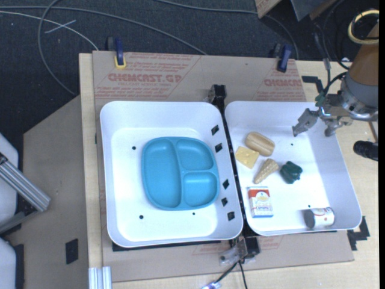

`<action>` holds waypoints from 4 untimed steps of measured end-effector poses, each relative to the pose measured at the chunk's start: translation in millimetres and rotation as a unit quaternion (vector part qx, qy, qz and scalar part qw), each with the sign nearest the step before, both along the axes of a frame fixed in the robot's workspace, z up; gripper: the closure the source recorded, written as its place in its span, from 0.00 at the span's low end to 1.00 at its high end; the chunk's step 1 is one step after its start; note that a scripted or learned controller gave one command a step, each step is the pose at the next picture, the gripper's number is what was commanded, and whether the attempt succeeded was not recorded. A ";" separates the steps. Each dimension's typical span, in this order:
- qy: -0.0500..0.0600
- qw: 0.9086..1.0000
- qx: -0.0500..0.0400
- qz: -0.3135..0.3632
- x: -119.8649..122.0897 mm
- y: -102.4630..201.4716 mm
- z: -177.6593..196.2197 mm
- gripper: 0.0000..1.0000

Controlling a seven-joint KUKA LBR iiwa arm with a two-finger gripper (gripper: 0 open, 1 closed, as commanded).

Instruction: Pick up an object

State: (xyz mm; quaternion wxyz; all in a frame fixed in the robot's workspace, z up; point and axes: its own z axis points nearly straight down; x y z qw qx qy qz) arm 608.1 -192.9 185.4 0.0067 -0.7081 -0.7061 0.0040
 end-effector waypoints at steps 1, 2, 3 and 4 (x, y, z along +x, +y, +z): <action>-0.007 1.000 -0.002 0.002 3.5 0.3 8.4 0.00; -0.004 1.000 0.000 0.001 -3.7 9.0 -42.5 0.00; -0.004 1.000 -0.001 0.001 -4.8 10.0 -95.6 0.00; -0.008 1.000 -0.002 0.002 -2.4 9.5 -80.3 1.00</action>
